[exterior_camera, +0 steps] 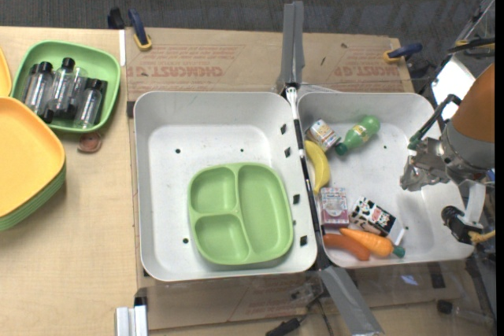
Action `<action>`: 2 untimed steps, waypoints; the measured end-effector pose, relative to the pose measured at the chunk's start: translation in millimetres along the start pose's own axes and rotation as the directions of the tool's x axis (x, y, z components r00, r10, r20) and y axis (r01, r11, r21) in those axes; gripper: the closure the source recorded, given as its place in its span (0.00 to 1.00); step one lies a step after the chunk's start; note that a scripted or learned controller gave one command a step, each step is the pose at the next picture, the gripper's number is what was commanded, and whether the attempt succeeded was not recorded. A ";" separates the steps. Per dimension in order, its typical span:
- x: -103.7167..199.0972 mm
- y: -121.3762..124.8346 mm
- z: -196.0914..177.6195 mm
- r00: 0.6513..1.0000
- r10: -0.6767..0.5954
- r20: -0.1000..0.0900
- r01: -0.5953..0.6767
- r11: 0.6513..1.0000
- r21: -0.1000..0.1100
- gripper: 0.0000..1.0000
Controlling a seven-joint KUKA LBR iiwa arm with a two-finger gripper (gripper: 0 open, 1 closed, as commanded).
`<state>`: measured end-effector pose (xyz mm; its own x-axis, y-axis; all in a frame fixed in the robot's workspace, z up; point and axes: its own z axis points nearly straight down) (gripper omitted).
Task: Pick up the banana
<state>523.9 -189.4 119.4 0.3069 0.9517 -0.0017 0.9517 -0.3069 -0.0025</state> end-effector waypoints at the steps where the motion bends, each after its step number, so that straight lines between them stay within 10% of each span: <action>1: -2.4 -48.5 28.6 0.857 -0.515 -0.001 0.515 0.857 -0.001 1.00; 2: -36.2 -5.5 28.3 0.949 -0.316 0.000 0.316 0.949 -0.002 1.00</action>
